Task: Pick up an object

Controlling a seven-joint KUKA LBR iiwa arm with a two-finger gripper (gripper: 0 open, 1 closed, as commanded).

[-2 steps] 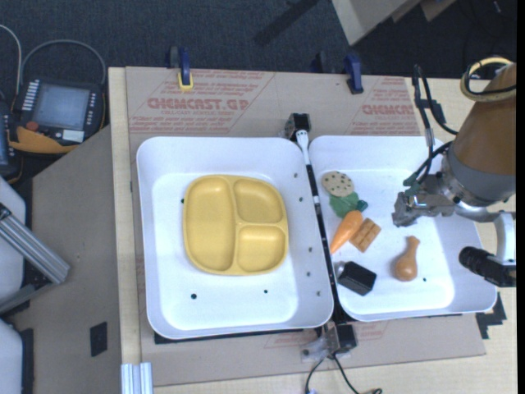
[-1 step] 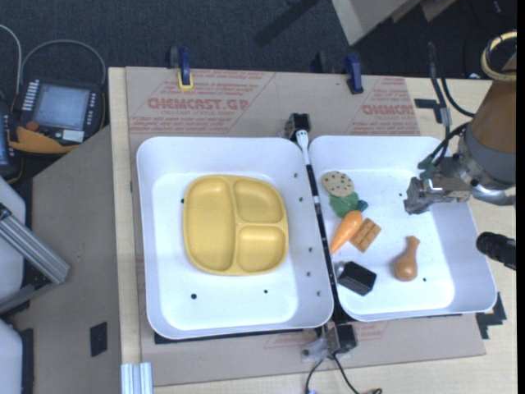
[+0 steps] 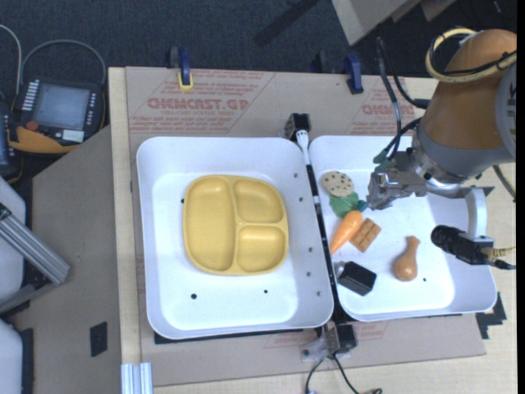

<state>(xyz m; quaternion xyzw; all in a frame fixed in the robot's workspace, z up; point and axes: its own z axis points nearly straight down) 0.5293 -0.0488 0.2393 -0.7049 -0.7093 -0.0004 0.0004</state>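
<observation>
The hand [image 3: 384, 189] hangs low over the right bin [image 3: 467, 298], just beside the carrot [image 3: 348, 230] and its green top. I cannot tell from this slanted view if the hand is spread or pressed together, and nothing is seen inside it.

The risk is crowding. The carrot touches a brown waffle-like piece [image 3: 367, 235], and a round speckled cookie [image 3: 335, 182] lies just above the green top. I judge that a descent here can push the carrot against its neighbours or toward the bin's left wall, so that it slips away.

The carrot is small, orange and tapered, lying tilted with its tip toward the lower left. It looks smooth, perhaps slippery.
</observation>
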